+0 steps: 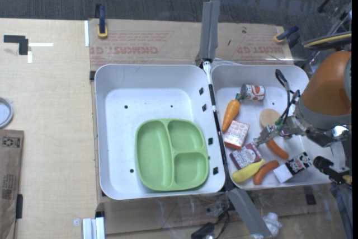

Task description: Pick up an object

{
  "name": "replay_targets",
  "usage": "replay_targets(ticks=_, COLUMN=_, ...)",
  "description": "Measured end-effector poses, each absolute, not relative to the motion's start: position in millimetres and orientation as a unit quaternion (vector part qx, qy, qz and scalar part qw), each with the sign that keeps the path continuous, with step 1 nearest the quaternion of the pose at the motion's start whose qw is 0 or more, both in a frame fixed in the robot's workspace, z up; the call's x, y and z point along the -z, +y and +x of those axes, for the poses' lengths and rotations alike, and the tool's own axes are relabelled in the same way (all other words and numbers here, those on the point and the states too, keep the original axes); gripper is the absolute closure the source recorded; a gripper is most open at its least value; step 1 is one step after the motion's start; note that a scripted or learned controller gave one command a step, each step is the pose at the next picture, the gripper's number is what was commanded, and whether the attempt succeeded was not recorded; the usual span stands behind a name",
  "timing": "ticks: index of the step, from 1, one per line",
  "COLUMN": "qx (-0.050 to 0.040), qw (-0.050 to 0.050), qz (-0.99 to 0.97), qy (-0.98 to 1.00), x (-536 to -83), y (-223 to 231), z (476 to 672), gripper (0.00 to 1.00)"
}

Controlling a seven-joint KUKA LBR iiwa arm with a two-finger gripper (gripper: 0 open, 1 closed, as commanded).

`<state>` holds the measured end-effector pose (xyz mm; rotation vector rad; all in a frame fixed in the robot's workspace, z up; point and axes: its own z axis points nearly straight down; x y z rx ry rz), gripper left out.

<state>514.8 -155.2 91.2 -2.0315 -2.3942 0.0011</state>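
Camera view gives me 2 shallow white plastic bins side by side, and I take the right bin [221, 76] as my landmark. Left of it, touching along the shared wall, sits the left white bin [112, 120], and in that one lies a light green plastic tray with 3 compartments [172, 153]. The grey arm with its orange band [330, 89] reaches over the right bin's right wall. Its two-finger gripper [267, 134] hangs low over the middle of the right bin; I cannot tell from here whether the fingers are spread or closed, and I see nothing clearly between them.

Inside the right bin, going down in size: an orange toy carrot with a green top [230, 113] stands slanted near the left wall; a yellow banana-shaped toy [246, 171] lies by the near wall; a pink-and-white printed box [236, 134] sits just below the carrot; a dark red packet [244, 156] lies beside the banana; a small white-and-red can [253, 92] rests toward the far wall; a tan round disc [269, 118] sits right by the gripper; 2 orange-red sausages [265, 171] lie under and below the gripper; a black-and-white carton [298, 163] sits toward the right wall.
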Motion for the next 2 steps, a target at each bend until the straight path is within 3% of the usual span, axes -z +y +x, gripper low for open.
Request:
replay_targets(ticks=1, qx=0.0000, qw=0.001, qz=-0.648, qy=-0.761, x=-100, y=-156, z=515.1, gripper=1.00)
replay_targets(ticks=2, qx=-0.0012, qw=0.000, qz=-0.723, qy=-0.691, x=-214, y=-128, z=489.6, gripper=1.00)
